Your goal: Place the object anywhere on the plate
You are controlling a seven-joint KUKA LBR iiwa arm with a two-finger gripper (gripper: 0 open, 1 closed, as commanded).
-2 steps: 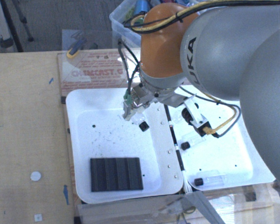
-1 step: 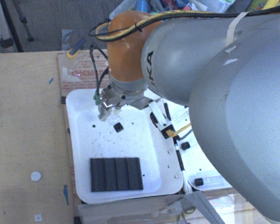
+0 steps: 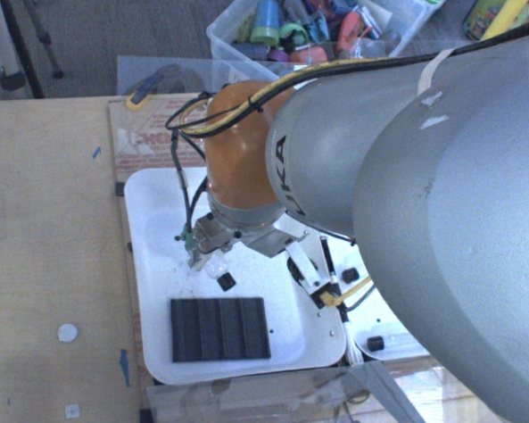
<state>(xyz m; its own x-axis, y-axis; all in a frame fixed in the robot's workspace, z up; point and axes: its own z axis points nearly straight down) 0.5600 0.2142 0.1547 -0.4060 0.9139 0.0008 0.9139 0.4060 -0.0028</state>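
My gripper hangs over the upper left part of the left white bin, below the orange band of the wrist. A small greenish bit shows at its tip, but I cannot tell whether it is held. Just below the gripper, a small clear and black piece lies on the bin floor. A dark grey ribbed rectangular slab lies flat in the near part of the same bin, apart from the gripper. No round plate can be made out; the arm hides most of the right bin.
The grey arm covers the right half of the view. A clear tub of colourful toys stands at the back. The wooden bench stretches left of the bins, with a small white disc on it.
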